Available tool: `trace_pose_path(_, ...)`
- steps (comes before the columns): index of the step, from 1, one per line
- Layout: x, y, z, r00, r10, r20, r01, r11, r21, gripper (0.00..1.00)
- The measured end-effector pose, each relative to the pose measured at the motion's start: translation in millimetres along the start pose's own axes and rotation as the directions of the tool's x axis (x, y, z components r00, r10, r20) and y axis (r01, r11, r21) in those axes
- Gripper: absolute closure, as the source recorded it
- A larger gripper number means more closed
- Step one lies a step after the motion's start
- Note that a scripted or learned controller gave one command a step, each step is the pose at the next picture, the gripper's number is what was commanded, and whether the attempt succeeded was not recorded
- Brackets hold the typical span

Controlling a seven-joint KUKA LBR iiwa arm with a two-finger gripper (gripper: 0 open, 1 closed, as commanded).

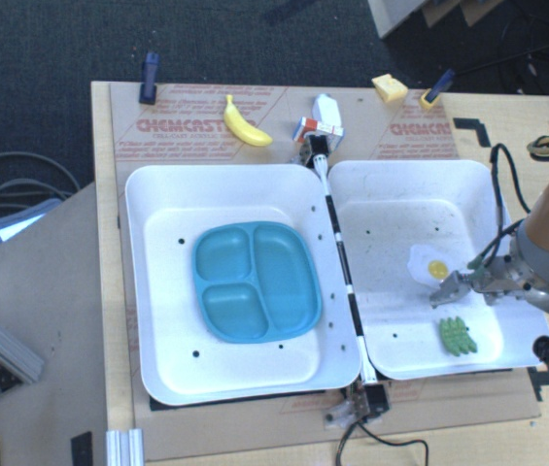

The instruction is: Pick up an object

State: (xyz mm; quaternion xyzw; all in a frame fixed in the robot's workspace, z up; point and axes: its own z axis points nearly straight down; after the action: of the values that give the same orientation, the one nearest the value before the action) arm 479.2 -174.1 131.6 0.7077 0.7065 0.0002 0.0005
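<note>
**Claw low in the right bin, nothing lifted yet**

From my remote seat, I saw the claw [446,292] down in the right bin [391,187], reaching in from the right edge at the end of the grey arm [546,260]. Its tip sat just beside a small fried-egg toy [429,265], white with a yellow centre, on that toy's lower right. Whether the claw was released or clenched I could not tell; the metal parts ran together at that angle, and I saw no object plainly caught in it.

Just below the claw lay a green leafy toy [457,337], apart from it and flat on the bin floor. Both items looked like fair candidates for the pick, with the egg the nearer one.

Further out, the left bin [157,260] carried a blue divided plate [255,282], resting flat and well away from the arm. On the worktop [109,357] behind the bins sat a banana [244,124] and a yellow block [389,87].

My reading was that the approach was done, but the grasp and the lift were left: both toys lay on the floor of the bin.
</note>
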Motion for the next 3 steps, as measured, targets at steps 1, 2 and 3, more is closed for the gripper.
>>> trace_pose_path(1, 8.9, 73.4, 3.5, 1.0, -0.003, 0.0, 0.003, 1.0, -0.001, 0.0)
trace_pose_path(2, 6.1, 15.1, 14.3, 1.0, -0.001, 0.0, 0.001, 1.0, 0.003, 0.0)
trace_pose_path(3, -0.6, -0.8, 47.5, 1.0, -0.001, -0.001, 0.001, 1.0, 0.003, 0.0)
